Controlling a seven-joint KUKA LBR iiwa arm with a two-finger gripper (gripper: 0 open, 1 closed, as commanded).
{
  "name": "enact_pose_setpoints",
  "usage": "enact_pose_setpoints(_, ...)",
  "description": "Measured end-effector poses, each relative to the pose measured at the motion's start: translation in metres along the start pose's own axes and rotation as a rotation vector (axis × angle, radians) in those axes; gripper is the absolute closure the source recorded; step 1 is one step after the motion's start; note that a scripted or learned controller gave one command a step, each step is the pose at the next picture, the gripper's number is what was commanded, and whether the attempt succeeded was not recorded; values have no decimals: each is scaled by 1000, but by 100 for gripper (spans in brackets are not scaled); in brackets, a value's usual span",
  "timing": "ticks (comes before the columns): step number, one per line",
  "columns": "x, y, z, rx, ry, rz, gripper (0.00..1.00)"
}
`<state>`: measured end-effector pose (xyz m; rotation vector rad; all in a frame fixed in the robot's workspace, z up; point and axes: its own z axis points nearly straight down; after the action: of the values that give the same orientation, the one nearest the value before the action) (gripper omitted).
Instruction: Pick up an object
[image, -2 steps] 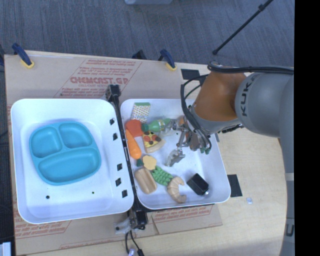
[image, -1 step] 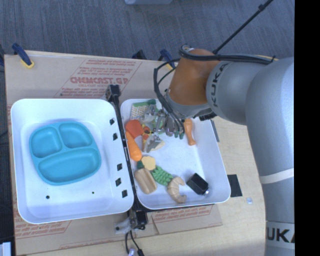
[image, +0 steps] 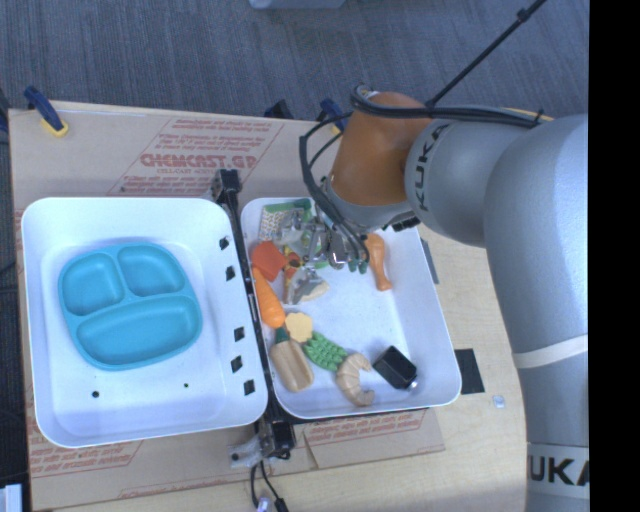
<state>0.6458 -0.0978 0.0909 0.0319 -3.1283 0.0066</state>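
Left bin (image: 40, 300) carries a blue divided plate (image: 130, 305) toward its left edge. In the right bin (image: 425, 330), toys crowd the left edge: carrot (image: 268, 298), bread (image: 291, 368), green piece (image: 326, 352). Gripper (image: 318, 262) hangs low near the far left corner; its grip can't be made out.

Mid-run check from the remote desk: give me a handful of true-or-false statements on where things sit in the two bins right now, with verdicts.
1. The blue divided tray lies in the left bin. True.
2. The black block sits on the blue tray. False: it lies in the right bin, near its front corner.
3. The gripper is over the right bin. True.
4. The orange carrot lies along the right bin's left wall. True.
5. The green toy is in the left bin. False: it is in the right bin.
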Motion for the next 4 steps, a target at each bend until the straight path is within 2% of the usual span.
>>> enact_pose_setpoints(1,-7,3,1,0,5,-248,0)
enact_pose_setpoints(2,-11,5,-12,0,-12,-248,100)
enact_pose_setpoints(3,-9,4,-10,-2,2,-248,0)
enact_pose_setpoints(4,-10,-49,-1,1,-15,-552,0)
